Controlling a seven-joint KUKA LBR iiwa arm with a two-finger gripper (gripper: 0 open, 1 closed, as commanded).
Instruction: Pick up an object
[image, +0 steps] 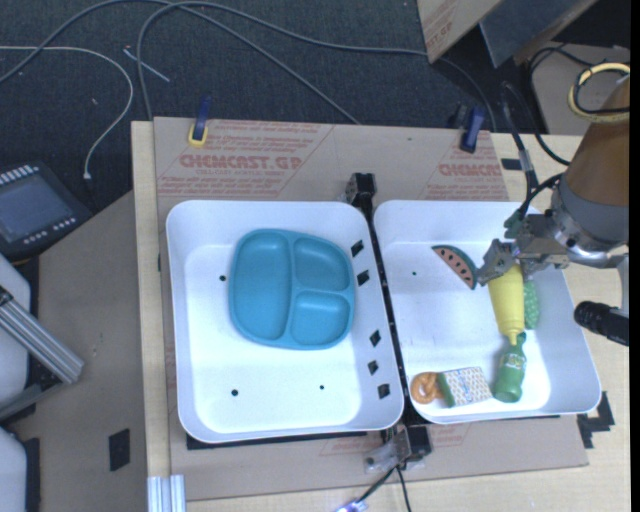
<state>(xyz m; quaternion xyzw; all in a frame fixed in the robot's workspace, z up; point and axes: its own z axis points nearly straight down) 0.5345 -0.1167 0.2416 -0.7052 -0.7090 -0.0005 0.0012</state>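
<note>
On a bench, the right bin (570, 390) holds toys; the gripper (507, 262) hovers at two o'clock over the corn (506, 303) for grabbing, grip unclear.

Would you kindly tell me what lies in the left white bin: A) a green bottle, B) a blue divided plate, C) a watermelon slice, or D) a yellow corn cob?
B: the blue divided plastic plate sits alone in the left white bin, while the toy foods lie in the right bin.
</note>
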